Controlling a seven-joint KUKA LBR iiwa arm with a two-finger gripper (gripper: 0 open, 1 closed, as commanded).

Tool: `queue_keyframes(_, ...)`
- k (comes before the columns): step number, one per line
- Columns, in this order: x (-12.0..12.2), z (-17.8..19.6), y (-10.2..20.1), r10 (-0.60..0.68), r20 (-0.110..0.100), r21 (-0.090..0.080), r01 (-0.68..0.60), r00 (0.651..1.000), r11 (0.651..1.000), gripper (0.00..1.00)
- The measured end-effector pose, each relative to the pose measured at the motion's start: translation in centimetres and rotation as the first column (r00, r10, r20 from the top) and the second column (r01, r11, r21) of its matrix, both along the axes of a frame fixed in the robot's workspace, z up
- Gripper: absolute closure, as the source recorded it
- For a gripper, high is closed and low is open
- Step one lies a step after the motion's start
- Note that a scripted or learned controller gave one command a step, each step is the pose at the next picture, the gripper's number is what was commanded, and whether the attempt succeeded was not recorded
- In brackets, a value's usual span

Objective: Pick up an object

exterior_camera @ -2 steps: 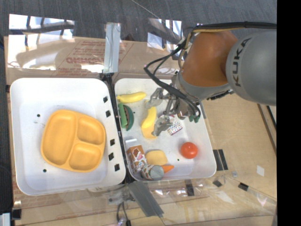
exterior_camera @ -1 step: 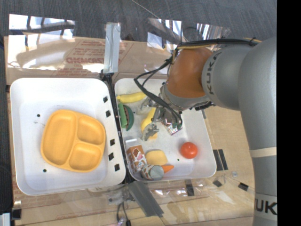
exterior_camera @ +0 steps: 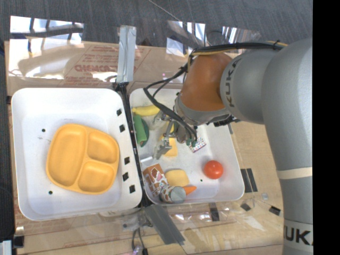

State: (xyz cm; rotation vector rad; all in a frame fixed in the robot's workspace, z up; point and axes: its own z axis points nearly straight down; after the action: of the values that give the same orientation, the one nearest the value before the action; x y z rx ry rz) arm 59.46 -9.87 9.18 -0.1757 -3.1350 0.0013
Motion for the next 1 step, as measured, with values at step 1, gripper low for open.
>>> queue_keyframes(1, 0.12, 1.06, 0.15, 0.008, 0.002, 0.000, -0.008, 1.000, 1.000, 1.00)
